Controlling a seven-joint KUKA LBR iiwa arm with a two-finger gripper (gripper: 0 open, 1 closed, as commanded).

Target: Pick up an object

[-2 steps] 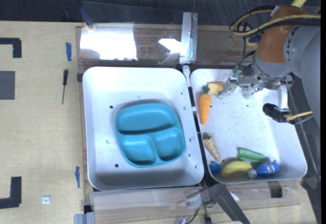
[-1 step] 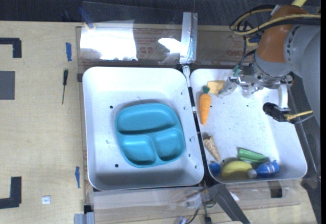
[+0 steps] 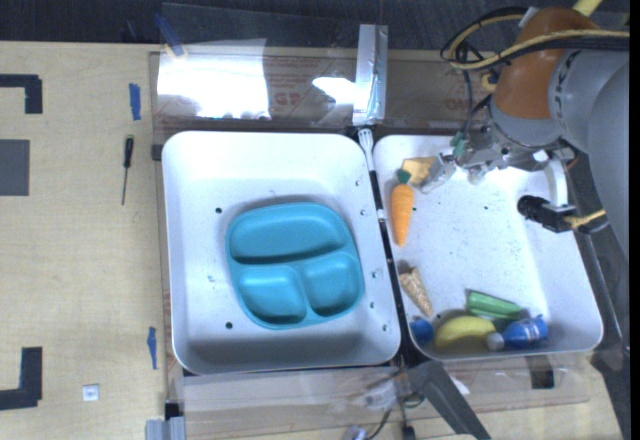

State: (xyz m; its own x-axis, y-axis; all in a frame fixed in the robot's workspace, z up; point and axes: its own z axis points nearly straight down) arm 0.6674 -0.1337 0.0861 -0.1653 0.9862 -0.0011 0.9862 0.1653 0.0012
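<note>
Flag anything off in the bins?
Nothing looks spilled or damaged. The blue three-compartment plastic tray lies flat but slightly rotated in the left white bin. In the right white bin, the orange toy carrot rests against the left wall, and the other toys are crowded along the near edge.

Blue divided tray lies in left bin.

left bin: smooth white plastic, slight sheen | divided tray: glossy blue plastic | right bin: white plastic, speckled | carrot: matt orange | bench: pale matt wood-like board | arm: smooth grey casing, glossy orange band
</note>
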